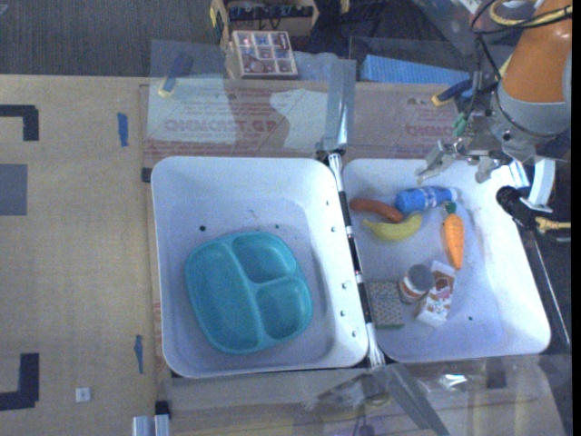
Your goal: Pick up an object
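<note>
Right bin (517,325): bottle (425,198), banana (393,230), carrot (453,240) beneath spread, empty fingers (438,161).

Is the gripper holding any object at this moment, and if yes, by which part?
Nothing is held. The gripper hangs open over the right bin's far edge, above the blue bottle, with nothing between its fingers.

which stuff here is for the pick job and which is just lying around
For the job: gripper, blue bottle, banana, sausage, carrot, small carton, little can.

Lying about: teal divided plate, cardboard box, blue tape.
</note>
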Robot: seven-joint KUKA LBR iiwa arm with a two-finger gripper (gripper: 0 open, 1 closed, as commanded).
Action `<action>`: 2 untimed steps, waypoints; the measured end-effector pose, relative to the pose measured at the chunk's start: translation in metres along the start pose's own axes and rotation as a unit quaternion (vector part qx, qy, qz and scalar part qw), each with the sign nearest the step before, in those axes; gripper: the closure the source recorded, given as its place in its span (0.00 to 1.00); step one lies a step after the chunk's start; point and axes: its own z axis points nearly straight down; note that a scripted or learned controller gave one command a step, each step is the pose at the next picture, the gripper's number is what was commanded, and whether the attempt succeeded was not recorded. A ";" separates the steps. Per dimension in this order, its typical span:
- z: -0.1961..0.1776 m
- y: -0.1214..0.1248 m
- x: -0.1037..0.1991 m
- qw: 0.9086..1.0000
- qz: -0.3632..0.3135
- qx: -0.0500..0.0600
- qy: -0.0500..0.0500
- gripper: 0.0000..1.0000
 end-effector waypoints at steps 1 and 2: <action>0.111 -0.010 -0.073 0.999 -0.034 0.001 0.003 0.00; 0.135 -0.024 -0.064 0.999 -0.049 -0.001 0.003 0.00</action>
